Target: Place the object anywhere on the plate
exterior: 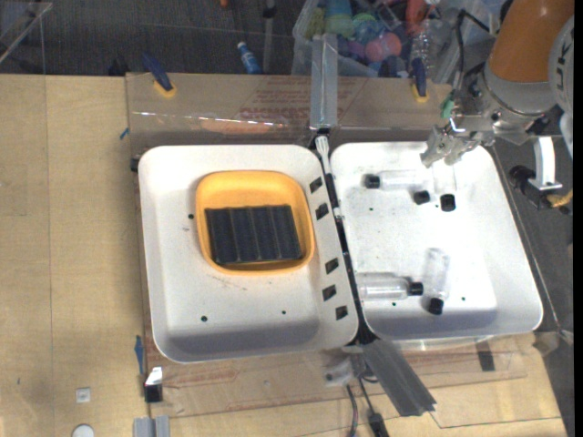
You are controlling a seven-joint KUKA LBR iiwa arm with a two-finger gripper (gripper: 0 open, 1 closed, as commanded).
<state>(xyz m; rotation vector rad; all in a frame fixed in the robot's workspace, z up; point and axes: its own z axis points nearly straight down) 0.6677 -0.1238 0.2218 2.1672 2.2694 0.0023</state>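
On the bench (pixel 64 244), 2 shallow white bins sit side by side, touching along a dark divider strip with clips. Inside the left bin (pixel 173 326) lies the plate (pixel 253 221), an orange-yellow rounded square dish with a dark ribbed insert (pixel 252 235) filling most of its floor; it sits toward the bin's far half, closer to the divider than to the bin's left wall.

Over the right bin (pixel 510 289), near its far edge, hangs the claw (pixel 448 148), below the grey wrist and the orange band of the arm (pixel 533 35) that enters from the right. Its pale fingers point down toward the bin floor, and nothing can be made out between them; how wide they stand is too blurred to tell.

Several clear tubes with black caps lie in the right bin. 1 tube (pixel 387 180) lies near the far edge, its cap toward the divider. 2 small black caps (pixel 434 198) lie just beside each other close under the claw, their clear bodies hard to make out. At the near end, 1 tube (pixel 387 289) lies crosswise near the divider, and another tube (pixel 436 279) lies just beside it, lengthwise, with its cap toward the near edge. None of these tubes touches the plate.

Beyond the bins stands a clear tub of coloured items (pixel 383 12).
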